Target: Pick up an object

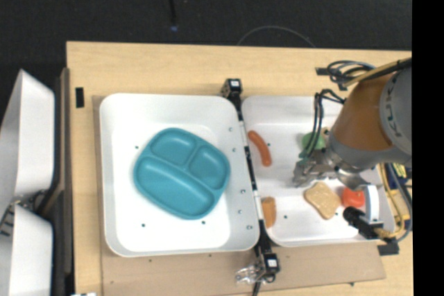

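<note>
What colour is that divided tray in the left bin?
The divided tray is teal blue, seen clearly in the overhead camera view.

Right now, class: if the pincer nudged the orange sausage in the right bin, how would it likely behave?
The sausage looks rounded and elongated, so it may roll sideways. It lies free on the right bin floor, apart from other items, so it would probably slide easily. It seems small, likely light.

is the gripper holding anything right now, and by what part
Cannot be told: the gripper is low in the right bin beside the toast slice, nothing visible between its fingers.
</note>
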`<action>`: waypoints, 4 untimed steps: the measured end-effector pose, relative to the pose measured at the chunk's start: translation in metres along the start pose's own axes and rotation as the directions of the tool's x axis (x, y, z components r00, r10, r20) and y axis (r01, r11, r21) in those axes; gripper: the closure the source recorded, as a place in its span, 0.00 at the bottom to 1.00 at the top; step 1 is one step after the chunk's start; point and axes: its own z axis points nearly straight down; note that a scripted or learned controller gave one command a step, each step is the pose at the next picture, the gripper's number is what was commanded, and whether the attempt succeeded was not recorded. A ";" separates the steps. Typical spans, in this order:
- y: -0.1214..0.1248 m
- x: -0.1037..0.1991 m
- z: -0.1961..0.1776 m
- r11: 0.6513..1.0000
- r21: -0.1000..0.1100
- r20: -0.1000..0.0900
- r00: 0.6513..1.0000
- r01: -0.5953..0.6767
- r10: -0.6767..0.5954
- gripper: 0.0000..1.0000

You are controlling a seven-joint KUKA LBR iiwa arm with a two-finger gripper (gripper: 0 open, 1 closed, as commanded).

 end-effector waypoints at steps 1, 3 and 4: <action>0.007 -0.005 -0.045 1.000 -0.002 0.002 1.000 0.009 -0.009 1.00; 0.013 -0.009 -0.095 1.000 0.003 0.001 1.000 0.004 -0.004 1.00; 0.014 0.054 -0.098 1.000 0.003 -0.002 1.000 0.015 -0.015 1.00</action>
